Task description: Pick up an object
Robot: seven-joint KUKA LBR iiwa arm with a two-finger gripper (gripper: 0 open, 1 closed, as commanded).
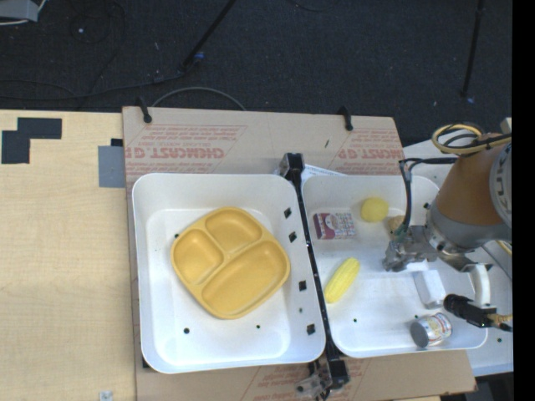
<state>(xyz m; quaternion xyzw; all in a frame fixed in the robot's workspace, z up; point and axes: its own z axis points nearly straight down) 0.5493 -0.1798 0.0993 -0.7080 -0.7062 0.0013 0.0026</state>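
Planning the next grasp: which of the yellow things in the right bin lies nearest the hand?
The small yellow ball, up and left of the hand; the yellow corn cob lies farther left.

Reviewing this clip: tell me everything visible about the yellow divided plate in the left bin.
The yellow divided plate looks like smooth moulded plastic, with a rounded outline and a raised rim. Ridges split it into three compartments: two smaller ones toward the upper left and one larger one toward the lower right. It lies flat and right side up on the floor of the left bin, turned at an angle to the bin's walls, roughly central. Nothing lies in it, nothing else touches it, and the gripper is over in the right bin.
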